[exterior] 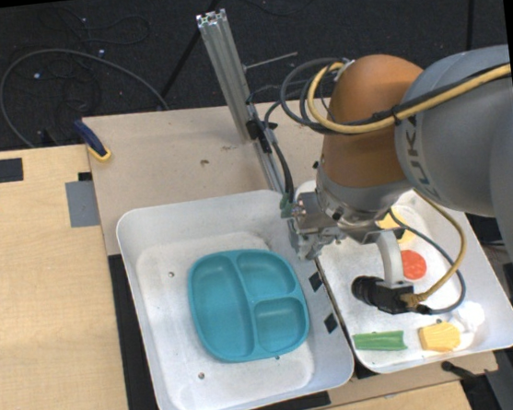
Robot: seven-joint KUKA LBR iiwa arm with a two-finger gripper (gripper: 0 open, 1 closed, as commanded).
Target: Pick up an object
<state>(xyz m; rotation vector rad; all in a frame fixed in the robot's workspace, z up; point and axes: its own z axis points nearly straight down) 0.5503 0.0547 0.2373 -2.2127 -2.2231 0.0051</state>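
Your gripper [307, 238] hangs by the seam where the two bins meet. To its left in the view, the left bin [156, 258] offers bare floor along its far and left sides. A teal divided plate [248, 302] takes up the middle, close to the gripper. To the gripper's right, the arm's bulk covers the far part of the right bin [498, 323]. Nearer the camera, a green block [379, 341] and a yellow piece [440, 337] lie by that bin's near wall, with an orange-red disc [414, 265] beyond them. Behind the gripper, a slanted metal post [228, 82] rises close by.
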